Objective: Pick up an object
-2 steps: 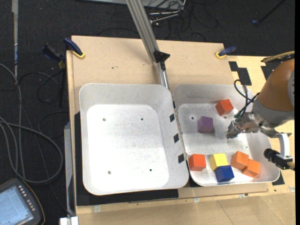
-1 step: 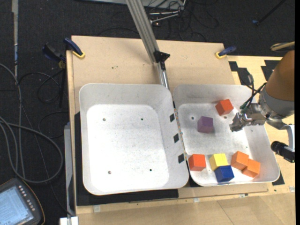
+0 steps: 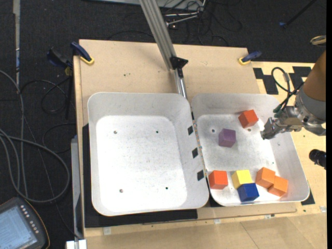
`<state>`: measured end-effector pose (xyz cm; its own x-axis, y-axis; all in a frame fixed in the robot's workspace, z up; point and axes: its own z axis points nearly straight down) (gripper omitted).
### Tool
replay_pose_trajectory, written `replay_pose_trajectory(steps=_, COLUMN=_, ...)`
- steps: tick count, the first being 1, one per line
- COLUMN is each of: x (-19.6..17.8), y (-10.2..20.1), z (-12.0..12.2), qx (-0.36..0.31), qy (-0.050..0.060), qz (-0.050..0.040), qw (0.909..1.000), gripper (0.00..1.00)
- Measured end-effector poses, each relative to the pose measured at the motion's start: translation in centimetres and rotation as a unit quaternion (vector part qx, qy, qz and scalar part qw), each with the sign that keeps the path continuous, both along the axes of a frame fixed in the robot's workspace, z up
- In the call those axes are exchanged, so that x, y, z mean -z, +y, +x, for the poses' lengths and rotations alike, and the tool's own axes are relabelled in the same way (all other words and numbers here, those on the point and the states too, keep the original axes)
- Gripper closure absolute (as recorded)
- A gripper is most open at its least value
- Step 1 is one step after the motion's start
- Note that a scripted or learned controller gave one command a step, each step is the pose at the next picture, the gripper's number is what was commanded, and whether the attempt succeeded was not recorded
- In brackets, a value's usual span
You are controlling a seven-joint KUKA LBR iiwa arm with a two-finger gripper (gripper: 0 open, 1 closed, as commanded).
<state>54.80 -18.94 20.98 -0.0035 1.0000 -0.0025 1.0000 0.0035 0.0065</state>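
The right bin (image 3: 290,154) holds several small blocks. A purple cube (image 3: 226,137) lies near its middle and an orange cube (image 3: 248,118) sits toward the back. Along the front edge rest an orange cube (image 3: 218,179), a yellow cube (image 3: 241,178), a blue cube (image 3: 248,192) and two orange blocks (image 3: 272,180) in the front right corner. My gripper (image 3: 271,128) hangs over the right side of this bin, just right of the rear orange cube and not touching it. Nothing shows between its dark fingers.
The left bin (image 3: 104,108) lies beside the right one, sharing a middle wall. A slanted metal pole (image 3: 161,30) runs from the top down to the bins' back junction. Clamps (image 3: 83,53) sit at the board's rear corners.
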Motion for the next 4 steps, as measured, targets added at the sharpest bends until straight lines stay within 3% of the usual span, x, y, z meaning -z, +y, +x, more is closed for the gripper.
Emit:
replay_pose_trajectory(steps=1, x=-4.8, y=-0.1, z=-0.7, qx=0.000, qy=0.000, qz=-0.0003, qw=1.0000, gripper=1.00)
replay_pose_trajectory(steps=4, x=-3.8, y=14.8, z=0.6, qx=-0.002, qy=0.003, qz=0.0019, qw=1.0000, gripper=1.00)
